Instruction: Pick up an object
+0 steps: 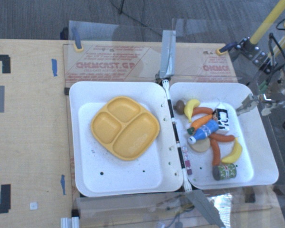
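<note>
I have the tool sitting over the right bin's rim at about three o'clock from the pile, and I can't tell from up here how it is set or whether it carries anything; nothing looks lifted with it. The pickable things crowd the middle of that bin: a blue bottle lying across an orange carrot, sausages around them, a banana at eleven o'clock of the pile, another banana at five o'clock, and a green can on its side at six o'clock. I'd go for the can, which looks to me the least entangled, coming straight down and closing across its body. The yellow divided plate in the left bin looks too flat to grip, so I'd leave it.
</note>
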`<action>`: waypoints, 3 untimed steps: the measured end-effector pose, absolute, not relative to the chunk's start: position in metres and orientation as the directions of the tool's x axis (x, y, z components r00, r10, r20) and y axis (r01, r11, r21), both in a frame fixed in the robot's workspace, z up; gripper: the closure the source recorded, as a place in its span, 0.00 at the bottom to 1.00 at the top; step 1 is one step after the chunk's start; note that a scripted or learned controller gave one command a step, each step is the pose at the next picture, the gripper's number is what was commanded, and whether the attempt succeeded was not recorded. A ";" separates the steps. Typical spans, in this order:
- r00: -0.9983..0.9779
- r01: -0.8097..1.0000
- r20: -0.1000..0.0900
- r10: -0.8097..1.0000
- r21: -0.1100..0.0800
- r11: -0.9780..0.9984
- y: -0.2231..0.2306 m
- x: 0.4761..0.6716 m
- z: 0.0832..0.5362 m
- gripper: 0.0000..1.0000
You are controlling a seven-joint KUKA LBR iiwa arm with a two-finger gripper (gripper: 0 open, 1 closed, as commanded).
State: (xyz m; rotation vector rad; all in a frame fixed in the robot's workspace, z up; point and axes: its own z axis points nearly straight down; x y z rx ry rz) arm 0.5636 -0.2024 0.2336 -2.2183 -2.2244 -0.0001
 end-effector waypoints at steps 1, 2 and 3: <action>-0.036 0.999 -0.001 0.999 0.003 0.036 -0.168 0.591 0.096 0.00; -0.033 0.999 -0.002 0.999 0.006 0.033 -0.169 0.591 0.106 1.00; 0.052 0.999 -0.001 0.999 0.002 -0.052 -0.102 0.640 0.206 1.00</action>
